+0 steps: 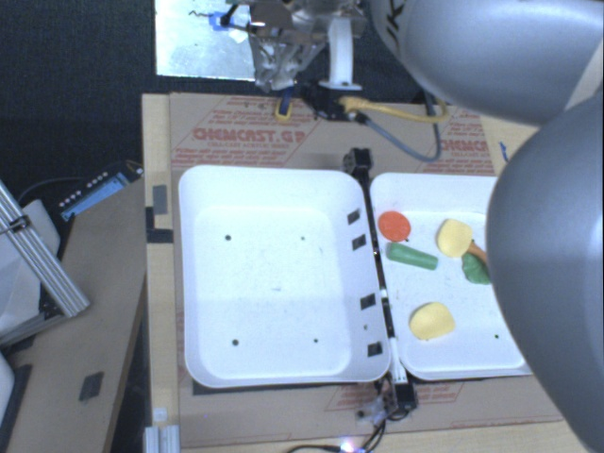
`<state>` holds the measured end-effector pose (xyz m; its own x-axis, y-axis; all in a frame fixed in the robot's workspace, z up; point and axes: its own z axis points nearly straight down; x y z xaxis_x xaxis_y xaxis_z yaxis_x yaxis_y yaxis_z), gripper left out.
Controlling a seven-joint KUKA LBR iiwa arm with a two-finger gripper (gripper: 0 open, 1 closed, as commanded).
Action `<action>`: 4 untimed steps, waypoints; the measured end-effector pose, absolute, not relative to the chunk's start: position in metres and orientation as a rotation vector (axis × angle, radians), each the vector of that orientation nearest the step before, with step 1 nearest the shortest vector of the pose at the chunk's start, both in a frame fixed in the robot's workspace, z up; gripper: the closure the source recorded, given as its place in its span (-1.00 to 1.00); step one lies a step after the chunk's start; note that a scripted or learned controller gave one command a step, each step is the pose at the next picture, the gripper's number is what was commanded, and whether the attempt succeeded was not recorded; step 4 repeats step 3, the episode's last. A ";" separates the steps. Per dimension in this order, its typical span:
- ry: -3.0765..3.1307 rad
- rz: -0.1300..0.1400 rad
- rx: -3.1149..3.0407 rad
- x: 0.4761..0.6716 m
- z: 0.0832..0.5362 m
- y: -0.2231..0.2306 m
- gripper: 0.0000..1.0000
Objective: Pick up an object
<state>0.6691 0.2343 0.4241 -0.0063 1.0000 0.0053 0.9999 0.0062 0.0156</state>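
Hand: the two-finger hand (276, 81) is seen at the top, above the brown cardboard surface (236, 135); whether it is spread cannot be told.
Right white bin (444, 361): round orange-red piece (394, 225), green stick (412, 256), two yellow lumps (454, 237) (432, 321).
Obstruction: the grey arm (552, 281) covers the bin's right side.

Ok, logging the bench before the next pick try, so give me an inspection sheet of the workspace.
Surface: cardboard-covered bench, two white bins side by side, left bin and right bin.
Job's things: in right bin, orange disc, green stick, two yellow lumps, green piece partly behind the arm.
Clutter: nothing seen.
Tool: high, beyond the bins.
Cables: yellow and grey behind the bins.
Surroundings: metal rail left.
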 end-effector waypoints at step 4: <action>2.219 -0.003 2.224 0.669 0.481 0.158 1.00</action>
